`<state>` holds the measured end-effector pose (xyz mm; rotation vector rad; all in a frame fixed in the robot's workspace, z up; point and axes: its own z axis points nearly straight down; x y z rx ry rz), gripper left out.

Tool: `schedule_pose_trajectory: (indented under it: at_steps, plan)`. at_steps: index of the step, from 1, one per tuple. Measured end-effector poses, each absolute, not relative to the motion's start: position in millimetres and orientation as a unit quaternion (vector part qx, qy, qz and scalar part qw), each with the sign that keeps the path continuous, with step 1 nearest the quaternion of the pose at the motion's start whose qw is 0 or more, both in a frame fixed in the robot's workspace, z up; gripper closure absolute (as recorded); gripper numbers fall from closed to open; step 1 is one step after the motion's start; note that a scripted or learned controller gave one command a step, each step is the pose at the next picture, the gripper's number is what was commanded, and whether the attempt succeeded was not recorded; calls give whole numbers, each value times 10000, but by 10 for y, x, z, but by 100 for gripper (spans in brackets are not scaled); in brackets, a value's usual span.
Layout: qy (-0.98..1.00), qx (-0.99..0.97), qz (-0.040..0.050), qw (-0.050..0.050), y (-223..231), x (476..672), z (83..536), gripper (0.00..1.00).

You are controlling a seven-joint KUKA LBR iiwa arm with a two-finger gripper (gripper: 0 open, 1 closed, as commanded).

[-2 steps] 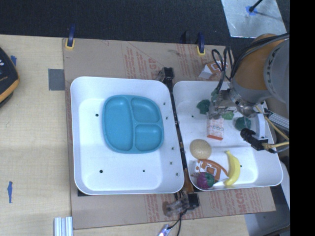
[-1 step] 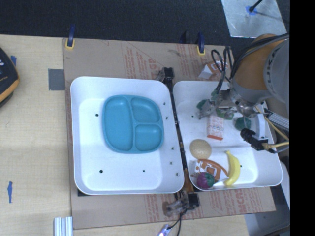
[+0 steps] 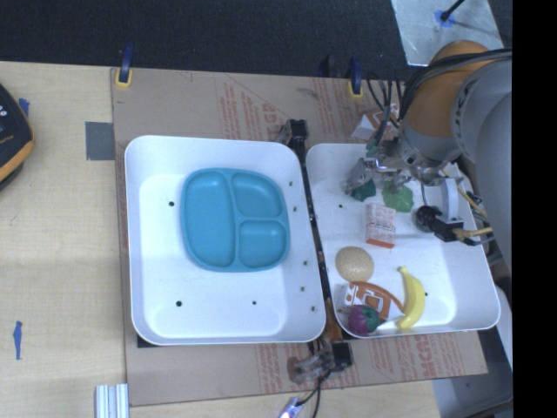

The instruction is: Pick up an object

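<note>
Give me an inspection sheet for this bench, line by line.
Surface: cardboard-covered bench bearing two white bins.
Job's things: right bin holds a banana, tan round object, small packet, green item, purple item.
Clutter: left bin holds a blue divided plate.
Grippers: gripper low over the right bin's far end.
Cables: black cables behind the arm.
Surroundings: blue-yellow clamps at the far edge.

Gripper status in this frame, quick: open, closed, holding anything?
Gripper: cannot be told; it sits low at the far end of the right bin, beside a green object, with no object visibly held.
</note>
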<state>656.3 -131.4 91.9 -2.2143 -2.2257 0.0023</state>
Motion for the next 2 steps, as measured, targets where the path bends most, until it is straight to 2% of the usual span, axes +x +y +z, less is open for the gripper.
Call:
schedule_pose_trajectory:
  at_steps: [1,2]
  plan:
    - [-7101,-7041,10,10,-1317,6568,1029,100]
    - [-7087,-7055,-1,2,-961,6568,1379,100]
